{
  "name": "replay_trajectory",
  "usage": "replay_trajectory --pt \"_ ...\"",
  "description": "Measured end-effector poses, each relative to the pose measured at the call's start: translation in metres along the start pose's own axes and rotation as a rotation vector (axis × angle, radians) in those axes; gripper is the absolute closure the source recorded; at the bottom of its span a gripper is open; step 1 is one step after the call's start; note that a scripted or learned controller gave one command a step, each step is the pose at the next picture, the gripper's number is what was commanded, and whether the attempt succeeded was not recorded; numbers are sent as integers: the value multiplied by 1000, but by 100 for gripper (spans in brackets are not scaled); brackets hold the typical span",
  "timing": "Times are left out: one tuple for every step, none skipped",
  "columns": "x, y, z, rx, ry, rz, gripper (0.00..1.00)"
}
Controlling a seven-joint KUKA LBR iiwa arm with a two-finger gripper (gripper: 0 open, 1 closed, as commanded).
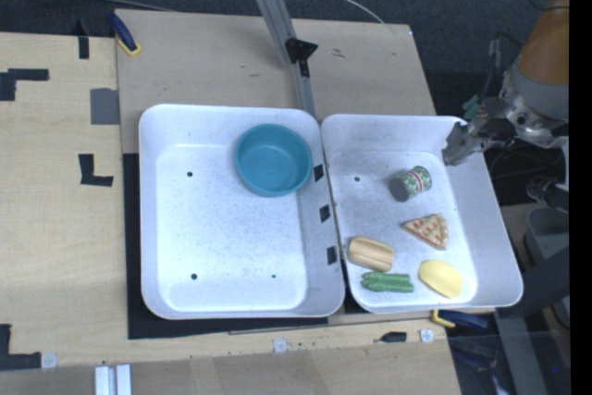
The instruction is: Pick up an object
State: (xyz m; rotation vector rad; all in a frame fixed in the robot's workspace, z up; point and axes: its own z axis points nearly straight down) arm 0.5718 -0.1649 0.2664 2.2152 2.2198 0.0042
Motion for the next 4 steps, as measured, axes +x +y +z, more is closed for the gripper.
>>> replay_trajectory --pt "55 6 -2 6 4 -5 100" --pt "105 3 15 9 3 -3 100" --pt "153 -4 12 8 3 -4 100" --pt "214 -8 26 10 3 -6 100"
